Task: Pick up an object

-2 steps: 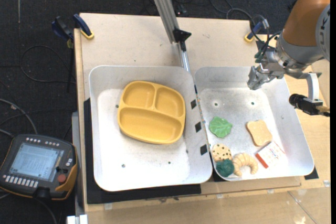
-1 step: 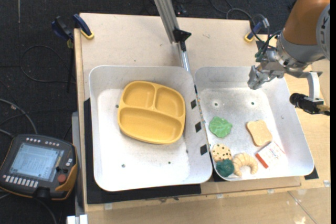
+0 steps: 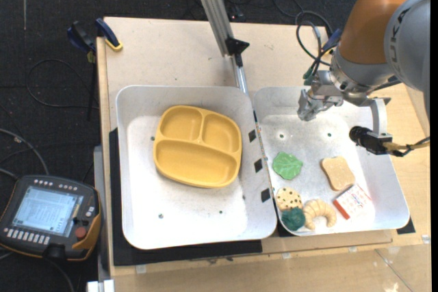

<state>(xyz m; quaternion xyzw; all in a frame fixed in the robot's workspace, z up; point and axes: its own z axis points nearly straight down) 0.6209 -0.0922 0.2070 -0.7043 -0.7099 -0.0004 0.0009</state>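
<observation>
Right bin (image 3: 383, 215), near edge: croissant (image 3: 320, 213), dark green lump (image 3: 293, 219), cookie (image 3: 288, 199), red-white packet (image 3: 352, 202). Further back: toast slice (image 3: 337, 173), green leaf (image 3: 287, 165). Left bin (image 3: 137, 215) holds yellow divided plate (image 3: 198, 146). Jaws (image 3: 309, 108) hover over right bin's far end, nothing gripped; opening can't tell.

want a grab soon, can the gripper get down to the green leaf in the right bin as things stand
Probably yes: the green leaf lies flat with open floor around it, and the gripper hangs over the same bin.
</observation>
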